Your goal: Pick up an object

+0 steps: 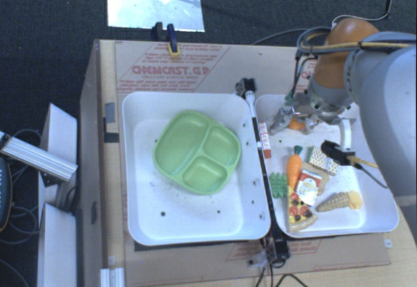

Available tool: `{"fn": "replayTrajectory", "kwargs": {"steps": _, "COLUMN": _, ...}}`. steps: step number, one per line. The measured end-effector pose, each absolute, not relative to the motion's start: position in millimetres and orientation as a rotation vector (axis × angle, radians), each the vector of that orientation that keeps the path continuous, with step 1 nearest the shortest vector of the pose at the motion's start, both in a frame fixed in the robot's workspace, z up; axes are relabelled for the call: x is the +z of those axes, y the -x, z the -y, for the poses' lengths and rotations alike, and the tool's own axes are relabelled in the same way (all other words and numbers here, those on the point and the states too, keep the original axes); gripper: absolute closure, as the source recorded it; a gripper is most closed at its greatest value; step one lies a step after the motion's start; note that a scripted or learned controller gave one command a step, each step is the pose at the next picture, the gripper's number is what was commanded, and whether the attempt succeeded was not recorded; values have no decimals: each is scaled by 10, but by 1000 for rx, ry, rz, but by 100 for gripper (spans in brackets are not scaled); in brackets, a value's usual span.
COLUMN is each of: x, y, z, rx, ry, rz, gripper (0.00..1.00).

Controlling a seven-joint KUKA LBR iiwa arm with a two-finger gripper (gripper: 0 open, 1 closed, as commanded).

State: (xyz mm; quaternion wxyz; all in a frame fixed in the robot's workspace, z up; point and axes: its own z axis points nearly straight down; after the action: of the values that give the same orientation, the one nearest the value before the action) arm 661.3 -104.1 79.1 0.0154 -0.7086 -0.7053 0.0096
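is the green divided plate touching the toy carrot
Apart. The camera view shows the light green divided plastic plate lying in the left white bin, while the orange toy carrot lies in the right white bin, the bin walls between them.

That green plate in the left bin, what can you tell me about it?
The green tray is a pale lime, rounded-square dish that looks like smooth plastic, moulded into three compartments, all bare. It lies flat and right way up, turned askew, near the middle of the left bin, resting on the bin's white floor and touching nothing else.
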Motion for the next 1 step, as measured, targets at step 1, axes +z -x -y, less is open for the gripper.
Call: {"fn": "replayTrajectory", "kwargs": {"steps": 1, "x": 794, "y": -6611, "z": 1003, "rx": 37, "ry": 2210, "rz": 2200, "gripper": 0}}
